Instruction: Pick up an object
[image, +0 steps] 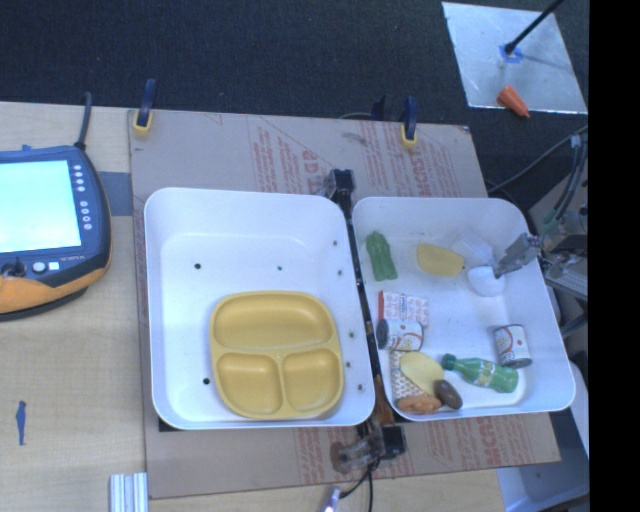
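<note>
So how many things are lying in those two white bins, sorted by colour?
Yellow: 3, the divided tray, a lemon-like piece, another piece
Green: 2, a bottle, a pepper-like piece
Red and white: 2, a packet, a can
Brown: 2, small pieces
White: 1, a cup
Total: 10

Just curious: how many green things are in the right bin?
2. A green block lies near the bin's upper left; a green bottle lies on its side near the lower right edge. Others could be hidden.

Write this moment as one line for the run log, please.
gripper: over right bin, beside white cup | nothing seen held | left bin: yellow tray
</note>
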